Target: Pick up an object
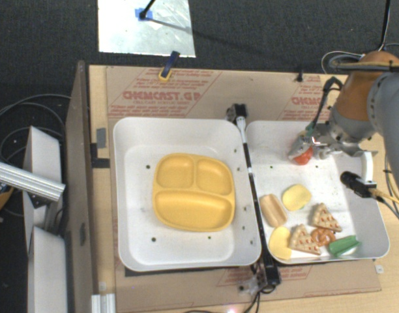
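Toy food (308,227) crowds the right bin's (271,135) near edge, pincer (304,150) at its far end.

Glossy yellow plastic tray (193,192), smooth white plastic bins (141,142), matt brown cardboard sheet (206,90) beneath.

- The grey arm (382,100) comes in from the right edge of the camera view, its bulky links sloping down and to the left.
- An orange band (381,59) shows at the top of the arm, near the frame's upper right.
- The end effector (308,147) hangs at the arm's lower left end, pointing downward.
- Metal parts and small red-orange glints cluster at its tip; the fingers blur together there.
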